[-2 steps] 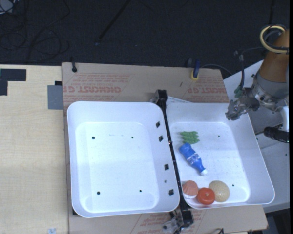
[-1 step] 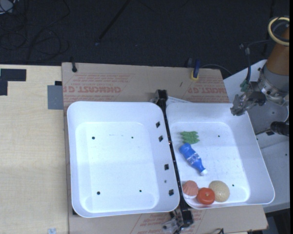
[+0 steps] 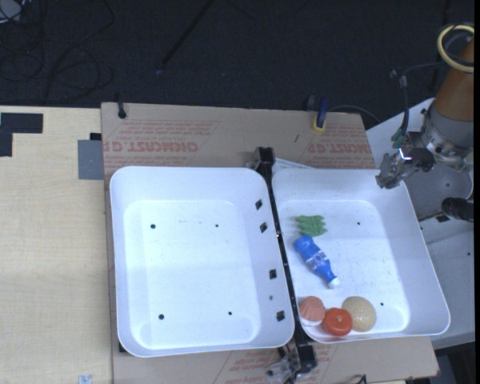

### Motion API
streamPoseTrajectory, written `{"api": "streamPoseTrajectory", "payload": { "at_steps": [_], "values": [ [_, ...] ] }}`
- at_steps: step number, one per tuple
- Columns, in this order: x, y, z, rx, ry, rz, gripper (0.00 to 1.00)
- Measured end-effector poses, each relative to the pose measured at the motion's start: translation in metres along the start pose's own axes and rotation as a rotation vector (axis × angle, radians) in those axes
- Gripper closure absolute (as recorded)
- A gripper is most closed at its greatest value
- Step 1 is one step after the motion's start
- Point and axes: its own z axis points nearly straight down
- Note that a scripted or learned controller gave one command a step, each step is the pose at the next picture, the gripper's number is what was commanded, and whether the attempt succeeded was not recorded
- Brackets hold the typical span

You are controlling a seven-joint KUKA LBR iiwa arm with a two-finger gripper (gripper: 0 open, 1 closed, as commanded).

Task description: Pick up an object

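Note:
The right bin (image 3: 400, 238) holds a green leafy toy (image 3: 311, 225), a blue bottle (image 3: 315, 261) lying slantwise, a pink and white round piece (image 3: 311, 310), a red tomato (image 3: 337, 322) and a tan round object (image 3: 359, 313). The last three cluster at the bin's near edge. My gripper (image 3: 392, 169) hangs at the far right corner of that bin, above its rim, well away from all the objects. Nothing shows between its fingers.
The left bin (image 3: 144, 294) sits beside the right one, joined by a black divider strip (image 3: 274, 246). Cardboard (image 3: 192, 138) lies under both bins. A yellow and blue clamp (image 3: 320, 114) stands at the cardboard's far edge.

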Motion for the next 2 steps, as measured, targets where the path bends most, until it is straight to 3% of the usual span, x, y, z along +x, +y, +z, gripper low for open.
{"api": "streamPoseTrajectory", "payload": {
  "at_steps": [1, 2],
  "values": [
    [-0.007, 0.000, 0.010, 0.003, 0.000, 0.003, 1.00],
    [-0.007, 0.000, -0.013, -0.001, 0.000, 0.000, 1.00]
  ]
}}
